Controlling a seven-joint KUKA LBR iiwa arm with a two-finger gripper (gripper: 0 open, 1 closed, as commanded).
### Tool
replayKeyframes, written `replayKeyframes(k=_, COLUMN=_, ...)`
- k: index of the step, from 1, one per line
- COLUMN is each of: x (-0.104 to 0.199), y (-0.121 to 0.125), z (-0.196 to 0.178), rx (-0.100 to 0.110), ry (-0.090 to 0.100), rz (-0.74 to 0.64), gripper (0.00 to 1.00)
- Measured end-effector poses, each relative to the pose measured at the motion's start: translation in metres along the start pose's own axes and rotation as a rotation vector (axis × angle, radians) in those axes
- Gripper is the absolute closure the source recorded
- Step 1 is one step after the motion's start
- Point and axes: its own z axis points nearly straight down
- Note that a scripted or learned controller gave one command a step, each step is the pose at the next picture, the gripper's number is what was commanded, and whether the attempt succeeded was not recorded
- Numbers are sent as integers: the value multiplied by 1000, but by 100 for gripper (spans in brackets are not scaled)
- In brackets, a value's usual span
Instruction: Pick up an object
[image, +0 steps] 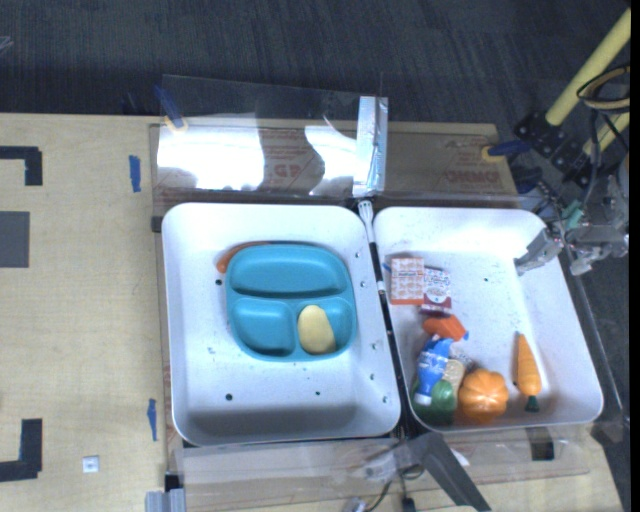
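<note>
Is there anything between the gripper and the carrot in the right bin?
Nothing visible. The gripper is at the right bin's upper right edge, and the carrot lies apart near the right wall, with bare bin floor between them. The orange ball and blue bottle sit to the carrot's left, off that line.

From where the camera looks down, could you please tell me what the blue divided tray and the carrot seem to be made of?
The blue divided tray looks like moulded plastic with a matte, even finish: uniform colour, rounded compartment edges. The carrot in the right bin is probably a plastic toy, judging by its smooth, saturated orange surface, though a real one cannot be ruled out at this resolution.
</note>
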Motion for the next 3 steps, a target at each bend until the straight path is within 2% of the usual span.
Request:
replayKeyframes(k=1, x=32, y=8, z=85, rx=9, ry=1, rz=10, gripper=0)
replayKeyframes(k=2, x=59, y=-33, z=157, rx=-3, ry=-2, rz=18, gripper=0)
replayKeyframes(k=3, x=72, y=57, z=165, rx=-3, ry=-1, rz=50, gripper=0)
